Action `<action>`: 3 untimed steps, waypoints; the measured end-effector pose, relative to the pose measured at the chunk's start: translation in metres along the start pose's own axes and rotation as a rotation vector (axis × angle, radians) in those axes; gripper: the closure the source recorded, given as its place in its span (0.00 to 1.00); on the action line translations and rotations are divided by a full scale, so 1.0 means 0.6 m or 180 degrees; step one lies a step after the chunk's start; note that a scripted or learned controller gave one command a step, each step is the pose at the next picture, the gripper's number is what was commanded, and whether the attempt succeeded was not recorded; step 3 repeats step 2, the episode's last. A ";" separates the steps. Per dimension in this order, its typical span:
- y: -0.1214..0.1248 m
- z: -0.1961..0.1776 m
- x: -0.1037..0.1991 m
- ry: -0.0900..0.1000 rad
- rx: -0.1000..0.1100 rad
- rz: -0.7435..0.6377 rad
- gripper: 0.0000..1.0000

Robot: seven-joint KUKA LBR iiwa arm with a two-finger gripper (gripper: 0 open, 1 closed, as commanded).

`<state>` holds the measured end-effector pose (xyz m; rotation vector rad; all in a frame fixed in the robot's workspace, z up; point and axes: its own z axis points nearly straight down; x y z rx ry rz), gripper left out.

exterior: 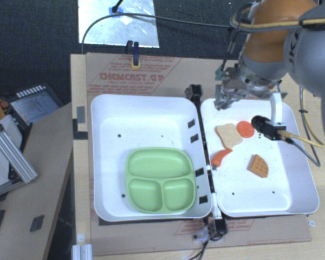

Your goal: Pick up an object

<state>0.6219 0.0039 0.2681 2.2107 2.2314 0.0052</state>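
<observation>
Approach step: gripper (pixel 226 103), finger state indiscernible, hovers over right bin (pixel 292 199) rear-left corner; bread (pixel 229 135) lies just before it; next, descend and centre over bread

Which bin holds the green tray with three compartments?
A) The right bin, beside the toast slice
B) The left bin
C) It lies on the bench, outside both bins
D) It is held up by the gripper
B: the green tray lies flat inside the left bin, while the toast slice and the other food pieces lie in the right bin.
</observation>
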 end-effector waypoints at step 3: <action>0.020 0.030 0.146 0.0000 0.0004 0.0002 1.00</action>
